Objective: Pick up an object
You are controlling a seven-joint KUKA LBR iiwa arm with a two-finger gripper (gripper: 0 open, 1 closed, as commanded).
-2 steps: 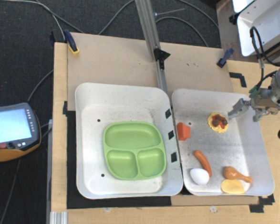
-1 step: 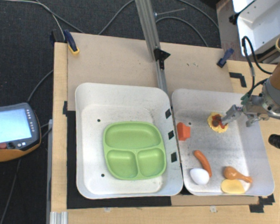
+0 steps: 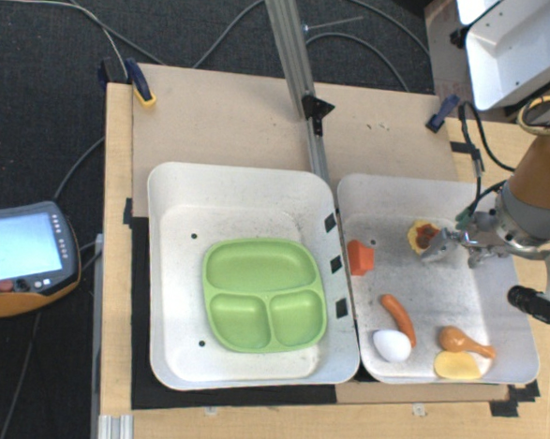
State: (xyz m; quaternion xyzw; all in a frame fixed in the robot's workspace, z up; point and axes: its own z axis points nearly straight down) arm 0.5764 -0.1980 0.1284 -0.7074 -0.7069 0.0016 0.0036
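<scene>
Dark carpet surrounds the surface (image 3: 226,117). Beside the right bin's (image 3: 463,213) rear wall, the gripper (image 3: 454,243) hangs by a small yellow-brown toy (image 3: 422,235); finger state cannot be told. A glancing approach could nudge it away ungrasped.

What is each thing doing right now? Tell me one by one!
green tray: flat in the left bin, nothing in its three sections
orange block: lying at the right bin's left edge
carrot: lying flat, slanted
white egg: resting just below the carrot
drumstick: lying on its side
yellow piece: flat by the front wall
tool: low, beside a small yellow-and-red toy
</scene>
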